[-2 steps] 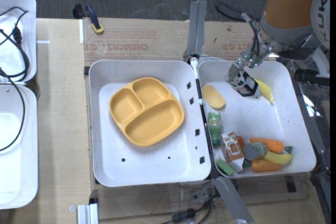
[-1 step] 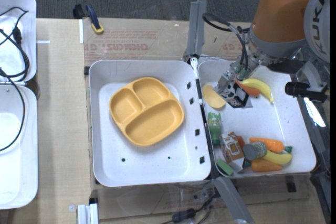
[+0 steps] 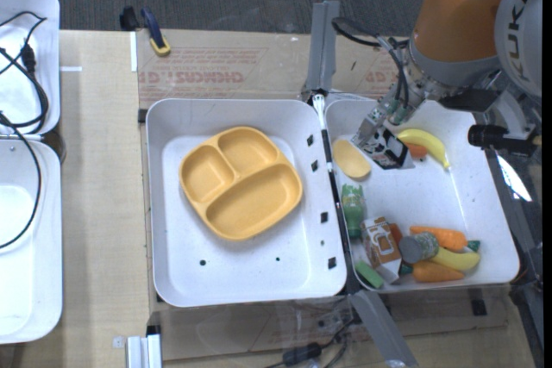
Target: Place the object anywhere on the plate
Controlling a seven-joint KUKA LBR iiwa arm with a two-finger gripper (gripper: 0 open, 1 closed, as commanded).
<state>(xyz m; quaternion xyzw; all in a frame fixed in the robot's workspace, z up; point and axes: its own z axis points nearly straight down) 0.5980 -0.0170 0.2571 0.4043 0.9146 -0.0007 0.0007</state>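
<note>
My arm (image 3: 470, 4) came in from the right and hung over the back of the right bin (image 3: 496, 211), since that bin held everything I might pick from. The left bin (image 3: 164, 211) sat just beside it, the two walls touching down the middle, so a carry across would be short.

The plate (image 3: 241, 182) lay flat in the left bin, a yellow tray with three compartments, turned at a slant and bare, well apart from anything else. Nothing had been set on it yet, so I judged the task barely begun.

My gripper (image 3: 379, 138) was low at the back left of the right bin, tilted down toward the floor of it. Whether my fingers were apart or together I could not tell; they read as a dark, blurred shape and I saw nothing held between them.

The banana (image 3: 427, 144) lay just right of the gripper, curved along the bin floor, and I took it as the likely target because it was nearest. A pale round piece (image 3: 351, 159) rested against the dividing wall just left of and below the gripper, close enough to be the target instead.

The rest sat heaped in the front corner, out of my way: a green bottle (image 3: 353, 207), a small carton (image 3: 379, 241), carrots (image 3: 438, 237) and a second banana (image 3: 457, 259), touching one another.
</note>
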